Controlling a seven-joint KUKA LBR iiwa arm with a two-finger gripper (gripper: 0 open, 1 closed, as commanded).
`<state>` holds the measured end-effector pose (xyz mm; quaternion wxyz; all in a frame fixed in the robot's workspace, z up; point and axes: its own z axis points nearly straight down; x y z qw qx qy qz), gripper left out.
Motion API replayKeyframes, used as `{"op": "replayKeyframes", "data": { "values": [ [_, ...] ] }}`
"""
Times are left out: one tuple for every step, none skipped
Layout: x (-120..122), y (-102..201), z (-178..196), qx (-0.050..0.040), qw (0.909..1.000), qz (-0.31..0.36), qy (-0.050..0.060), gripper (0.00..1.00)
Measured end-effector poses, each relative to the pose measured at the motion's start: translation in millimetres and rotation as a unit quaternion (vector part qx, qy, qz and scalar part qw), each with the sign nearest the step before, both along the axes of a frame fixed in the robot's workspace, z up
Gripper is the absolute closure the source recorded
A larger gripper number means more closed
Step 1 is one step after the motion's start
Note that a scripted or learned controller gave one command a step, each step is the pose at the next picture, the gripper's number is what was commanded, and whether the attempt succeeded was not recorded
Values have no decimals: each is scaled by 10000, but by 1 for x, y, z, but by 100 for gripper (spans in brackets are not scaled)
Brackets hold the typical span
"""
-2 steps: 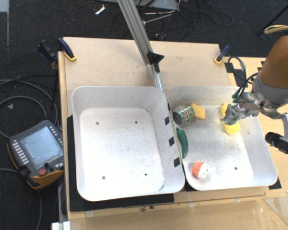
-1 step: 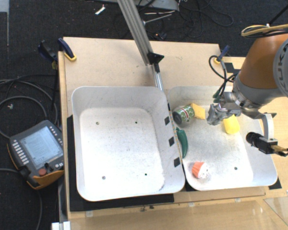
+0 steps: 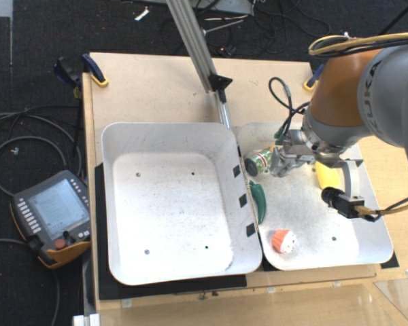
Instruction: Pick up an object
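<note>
My gripper (image 3: 280, 163) hangs over the upper left of the right bin (image 3: 367, 246), under the grey wrist with its orange band. A small green and white can (image 3: 260, 161) lies right against the gripper's left side; whether it is held cannot be made out. A green curved object (image 3: 258, 200) lies along the bin's left wall. An orange and white object (image 3: 283, 241) sits near the front of the bin. Partly hidden under the wrist is a yellow object (image 3: 326, 176).
The left bin (image 3: 115, 148) stands beside the right one, sharing a raised wall. A slanted metal pole (image 3: 194, 36) runs down to the bins' back edge. A black part with a cable (image 3: 343, 202) sticks out below the wrist. A teach pendant (image 3: 51, 212) lies off the bench at left.
</note>
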<state>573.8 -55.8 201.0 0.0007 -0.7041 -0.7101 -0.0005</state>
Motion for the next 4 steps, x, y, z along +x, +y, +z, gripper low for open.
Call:
{"op": "replayKeyframes", "data": {
  "values": [
    [-5, 46, 5, 0, 10000, -2, 2, 100],
    [-10, 99, 7, 1, 10000, 1, 1, 100],
    [-4, 144, 10, 1, 10000, 0, -6, 100],
    [-4, 141, 10, -10, 10000, -25, 0, 0]
  ]
}}
